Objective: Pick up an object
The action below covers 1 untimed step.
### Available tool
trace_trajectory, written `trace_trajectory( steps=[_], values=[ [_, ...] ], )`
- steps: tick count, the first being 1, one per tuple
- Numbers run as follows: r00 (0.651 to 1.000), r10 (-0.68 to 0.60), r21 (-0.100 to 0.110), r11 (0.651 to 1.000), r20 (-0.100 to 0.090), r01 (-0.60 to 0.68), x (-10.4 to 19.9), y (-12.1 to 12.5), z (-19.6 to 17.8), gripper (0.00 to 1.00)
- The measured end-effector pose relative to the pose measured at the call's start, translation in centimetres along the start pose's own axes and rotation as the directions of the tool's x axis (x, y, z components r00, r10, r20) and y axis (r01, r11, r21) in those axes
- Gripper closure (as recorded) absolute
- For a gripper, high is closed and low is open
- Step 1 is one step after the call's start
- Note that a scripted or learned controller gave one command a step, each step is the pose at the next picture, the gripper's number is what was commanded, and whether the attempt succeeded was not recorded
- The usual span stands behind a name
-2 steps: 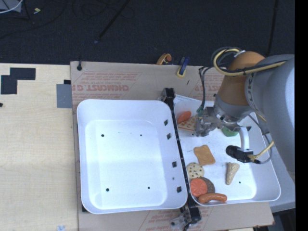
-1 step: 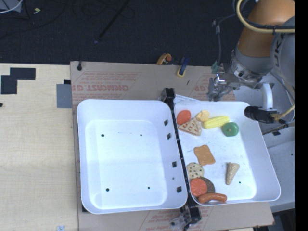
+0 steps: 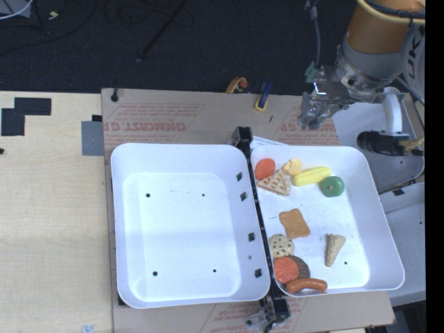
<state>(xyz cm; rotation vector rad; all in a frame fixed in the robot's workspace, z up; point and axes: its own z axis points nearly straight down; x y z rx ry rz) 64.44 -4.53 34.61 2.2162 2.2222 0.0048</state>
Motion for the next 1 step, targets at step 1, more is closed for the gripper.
trace_trajectory(
  steps=[1],
  values=[
    [1.0, -0.001, -0.009, 1.0, 0.0, 0.001, 3.15, 0.04, -20.12, 1.0]
  ],
)
